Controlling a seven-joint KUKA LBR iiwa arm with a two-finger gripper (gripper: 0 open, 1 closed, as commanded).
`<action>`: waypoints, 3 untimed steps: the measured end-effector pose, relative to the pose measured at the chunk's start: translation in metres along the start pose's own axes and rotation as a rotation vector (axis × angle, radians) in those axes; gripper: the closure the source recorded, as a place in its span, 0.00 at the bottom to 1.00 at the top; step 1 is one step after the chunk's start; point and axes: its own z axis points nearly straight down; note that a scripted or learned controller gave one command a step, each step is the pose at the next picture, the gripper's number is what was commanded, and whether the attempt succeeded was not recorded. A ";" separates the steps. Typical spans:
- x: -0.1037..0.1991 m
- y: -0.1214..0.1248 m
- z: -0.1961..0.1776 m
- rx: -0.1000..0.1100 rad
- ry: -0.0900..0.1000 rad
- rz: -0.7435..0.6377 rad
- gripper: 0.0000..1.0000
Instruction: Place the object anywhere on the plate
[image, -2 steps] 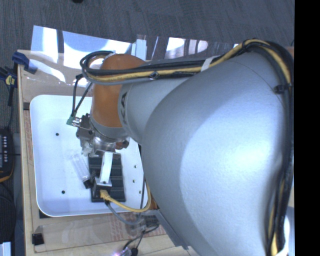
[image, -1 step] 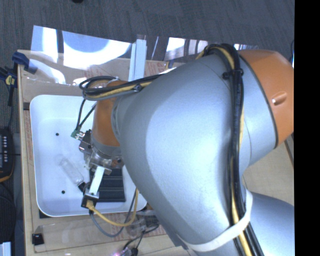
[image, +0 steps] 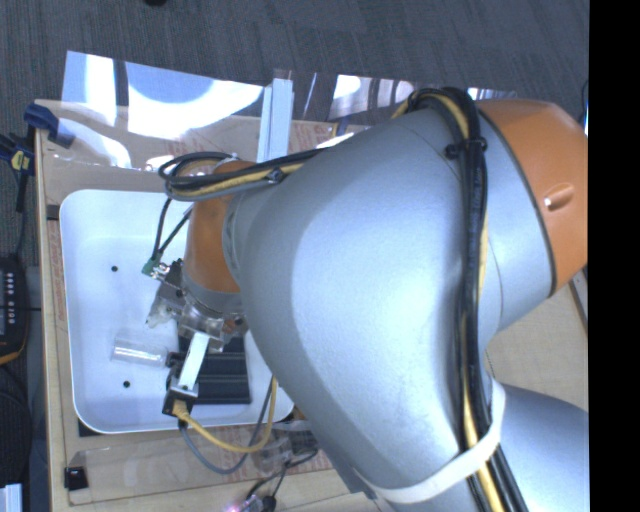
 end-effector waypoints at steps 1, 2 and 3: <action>0.000 0.000 0.000 0.000 0.000 0.000 0.00; 0.000 0.000 0.000 0.000 0.000 0.000 0.00; 0.000 0.000 0.000 0.000 0.000 0.000 0.00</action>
